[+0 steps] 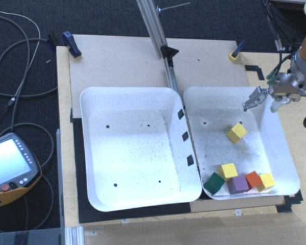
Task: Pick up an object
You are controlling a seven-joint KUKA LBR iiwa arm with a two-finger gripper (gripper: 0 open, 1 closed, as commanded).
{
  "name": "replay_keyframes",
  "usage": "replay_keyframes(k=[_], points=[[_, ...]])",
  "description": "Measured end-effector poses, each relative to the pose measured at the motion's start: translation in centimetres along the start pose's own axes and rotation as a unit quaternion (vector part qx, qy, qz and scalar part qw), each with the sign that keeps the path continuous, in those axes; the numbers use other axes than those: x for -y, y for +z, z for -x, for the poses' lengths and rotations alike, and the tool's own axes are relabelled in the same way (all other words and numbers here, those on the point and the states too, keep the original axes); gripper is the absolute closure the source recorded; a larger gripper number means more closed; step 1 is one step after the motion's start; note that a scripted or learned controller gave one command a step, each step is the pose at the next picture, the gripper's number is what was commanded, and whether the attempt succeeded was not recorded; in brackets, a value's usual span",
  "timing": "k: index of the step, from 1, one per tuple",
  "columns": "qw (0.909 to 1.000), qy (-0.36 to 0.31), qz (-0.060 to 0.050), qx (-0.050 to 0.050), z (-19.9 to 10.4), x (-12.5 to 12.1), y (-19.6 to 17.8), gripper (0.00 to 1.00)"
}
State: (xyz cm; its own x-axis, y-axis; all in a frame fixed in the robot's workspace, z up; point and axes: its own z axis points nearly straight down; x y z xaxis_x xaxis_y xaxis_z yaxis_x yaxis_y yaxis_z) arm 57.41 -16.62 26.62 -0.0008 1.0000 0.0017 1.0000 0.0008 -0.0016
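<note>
A handheld control pendant (10,170) lies left of the bench, with grey cables (15,75) looped above it.

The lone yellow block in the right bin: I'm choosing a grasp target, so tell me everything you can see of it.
The lone yellow block is a small cube, plain yellow, matte, apparently painted wood or foam. It rests on the speckled floor of the right bin, turned cornerwise to the bin walls, slightly above the bin's middle. Nothing touches it: the cluster of blocks lies apart along the near edge, and the gripper is above and right of it, over the bin's far right area.
</note>
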Motion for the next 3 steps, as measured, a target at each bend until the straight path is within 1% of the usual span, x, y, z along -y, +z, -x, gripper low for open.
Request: replay_keyframes(k=[1,2,3], points=[[1.0000,0.001,-0.004,-0.001,-0.3,2.8,13.7,0.00],[1.0000,-0.001,0.002,0.002,-0.5,-2.9,16.8,0.00],[1.0000,0.000,-0.001,0.000,-0.9,-0.6,16.6,0.00]])
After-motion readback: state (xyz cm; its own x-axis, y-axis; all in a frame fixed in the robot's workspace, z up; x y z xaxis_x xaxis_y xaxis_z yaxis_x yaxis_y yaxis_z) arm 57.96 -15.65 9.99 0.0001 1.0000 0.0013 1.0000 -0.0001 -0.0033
